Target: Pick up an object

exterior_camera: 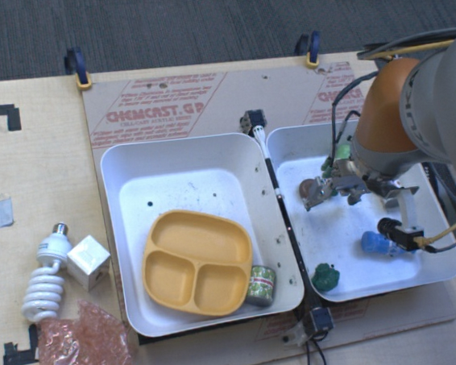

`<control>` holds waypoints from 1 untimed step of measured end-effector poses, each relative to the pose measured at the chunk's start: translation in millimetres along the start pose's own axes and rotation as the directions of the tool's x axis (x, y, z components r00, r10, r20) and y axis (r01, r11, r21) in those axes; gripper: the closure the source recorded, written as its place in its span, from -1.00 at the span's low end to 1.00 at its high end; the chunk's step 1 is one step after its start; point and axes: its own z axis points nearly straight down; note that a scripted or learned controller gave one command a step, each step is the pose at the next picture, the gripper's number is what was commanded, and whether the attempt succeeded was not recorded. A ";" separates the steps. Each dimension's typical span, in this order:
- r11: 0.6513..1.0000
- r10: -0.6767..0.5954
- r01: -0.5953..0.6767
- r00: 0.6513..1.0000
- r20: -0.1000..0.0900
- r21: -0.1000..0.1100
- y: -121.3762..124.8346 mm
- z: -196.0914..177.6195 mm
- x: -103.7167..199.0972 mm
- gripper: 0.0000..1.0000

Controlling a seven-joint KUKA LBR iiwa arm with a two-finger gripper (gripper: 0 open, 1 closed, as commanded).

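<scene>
My gripper (pixel 313 193) hangs over the upper left part of the right bin (pixel 432 278), pointing toward that bin's left wall. Nothing shows in its grasp. A small green object (pixel 326 277) lies near the right bin's front left corner, well below the gripper. A blue object (pixel 374 243) rests to the right of it, close to a black cable end. In the left bin (pixel 169 163) a yellow divided tray (pixel 197 262) lies flat, with a small greenish can (pixel 261 285) at its lower right corner.
The grey arm with its orange band (pixel 387 116) covers the right bin's upper right part. Outside the bins, on the bench's left, lie a spiral light bulb (pixel 45 278), a white cube (pixel 89 261) and a pink plastic bag (pixel 80 355).
</scene>
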 end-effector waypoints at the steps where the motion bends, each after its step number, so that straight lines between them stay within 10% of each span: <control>1: 1.000 0.005 -0.005 1.000 -0.002 0.001 -61.4 10.1 -4.0 -1.00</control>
